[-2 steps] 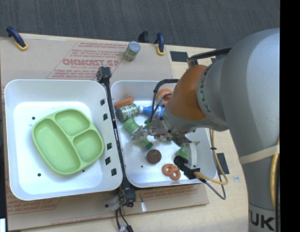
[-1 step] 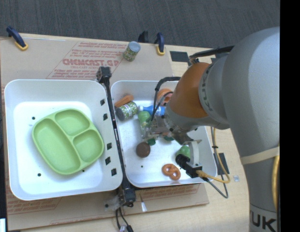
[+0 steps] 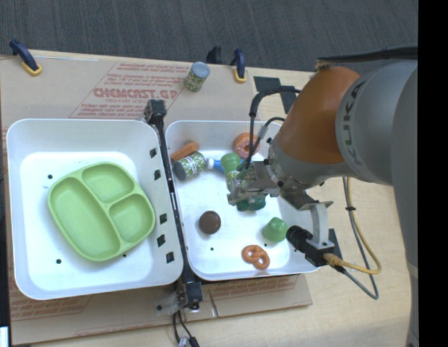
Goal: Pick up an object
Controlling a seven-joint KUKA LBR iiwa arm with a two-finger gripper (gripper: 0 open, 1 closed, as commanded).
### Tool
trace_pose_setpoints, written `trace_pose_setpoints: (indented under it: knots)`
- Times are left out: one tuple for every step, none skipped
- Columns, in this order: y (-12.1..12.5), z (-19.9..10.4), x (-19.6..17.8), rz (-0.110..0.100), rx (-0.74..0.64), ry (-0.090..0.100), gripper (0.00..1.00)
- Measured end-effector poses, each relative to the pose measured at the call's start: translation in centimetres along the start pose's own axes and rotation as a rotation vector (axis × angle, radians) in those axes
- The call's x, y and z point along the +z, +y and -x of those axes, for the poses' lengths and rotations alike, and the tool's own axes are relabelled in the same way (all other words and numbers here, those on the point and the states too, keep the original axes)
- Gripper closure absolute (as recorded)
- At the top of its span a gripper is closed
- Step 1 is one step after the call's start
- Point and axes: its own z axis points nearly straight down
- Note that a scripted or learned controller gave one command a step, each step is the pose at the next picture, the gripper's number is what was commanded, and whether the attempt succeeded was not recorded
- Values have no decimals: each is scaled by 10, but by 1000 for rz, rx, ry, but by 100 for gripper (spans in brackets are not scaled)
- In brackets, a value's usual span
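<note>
Resting in the left bin (image 3: 22, 215) is a green divided plate (image 3: 101, 210). Right bin (image 3: 209, 266) contents: small can (image 3: 189, 165), brown ball (image 3: 209, 223), pretzel (image 3: 255, 256), green lump (image 3: 274, 229). The pincer (image 3: 243, 194) sits low over a dark green object (image 3: 251, 203) at the bin's centre, touching it; pincer state cannot be determined.
</note>
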Motion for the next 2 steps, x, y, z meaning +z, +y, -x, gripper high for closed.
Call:
trace_pose_setpoints:
  knots:
    - [1, 0, -10, 1, -6, 0, 100]
    - [-20, 42, 64, -6, 0, 0, 100]
